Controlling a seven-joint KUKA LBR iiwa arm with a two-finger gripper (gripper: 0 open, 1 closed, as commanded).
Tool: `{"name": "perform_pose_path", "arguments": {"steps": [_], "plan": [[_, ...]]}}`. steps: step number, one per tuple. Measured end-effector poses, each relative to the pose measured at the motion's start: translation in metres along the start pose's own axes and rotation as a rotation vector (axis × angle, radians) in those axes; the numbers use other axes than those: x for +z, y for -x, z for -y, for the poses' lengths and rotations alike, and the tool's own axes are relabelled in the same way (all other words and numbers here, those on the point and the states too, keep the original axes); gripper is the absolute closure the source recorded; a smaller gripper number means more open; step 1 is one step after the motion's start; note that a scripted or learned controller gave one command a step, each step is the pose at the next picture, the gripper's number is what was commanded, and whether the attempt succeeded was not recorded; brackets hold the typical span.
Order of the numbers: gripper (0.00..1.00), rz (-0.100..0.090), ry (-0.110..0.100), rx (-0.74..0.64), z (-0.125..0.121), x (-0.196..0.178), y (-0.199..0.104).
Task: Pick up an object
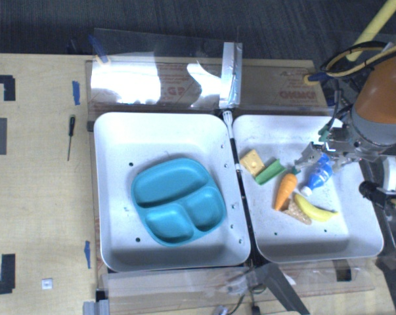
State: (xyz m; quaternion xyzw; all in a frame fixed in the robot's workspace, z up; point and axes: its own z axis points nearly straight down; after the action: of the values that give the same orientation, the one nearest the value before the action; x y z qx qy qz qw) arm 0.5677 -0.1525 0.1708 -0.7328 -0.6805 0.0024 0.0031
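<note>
**Gripper poised over toy clutter in the right bin**

Toys are gathered near the middle of the right bin (365, 241): a yellow block (251, 162) touching a green block (270, 171), an orange carrot (285, 189) just beside them, a blue-and-white bottle (318, 176), a yellow banana (314, 209) and a small tan piece (296, 212) lying at the carrot's lower end. The left bin (112, 176) holds a blue divided tray (178, 201). The gripper (329, 151) is seen at the upper right of the cluster, close above the bottle's top end; whether its fingers are spread or pressed together cannot be told at this size, and nothing is seen held between them.

The bottle is judged the nearest candidate. It is likely a light, hollow plastic toy, smooth and rounded, so slipping or rolling out of a pinch should be expected. A hold across its narrow width, near mid-body, would be favoured over a hold at its tapered end. The carrot lies just beside the bottle and the banana close below, so a crooked descent could knock them or trap two things at once.

The blocks, being flat-sided and probably stiff, would be gripped more surely, but they lie touching, and one would have to be taken by its free faces.
</note>
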Motion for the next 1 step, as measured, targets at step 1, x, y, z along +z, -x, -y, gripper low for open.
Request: {"name": "perform_pose_path", "arguments": {"steps": [1], "plan": [[0.0,0.002,0.014,0.021,-0.0126,0.0828,0.0177]]}}
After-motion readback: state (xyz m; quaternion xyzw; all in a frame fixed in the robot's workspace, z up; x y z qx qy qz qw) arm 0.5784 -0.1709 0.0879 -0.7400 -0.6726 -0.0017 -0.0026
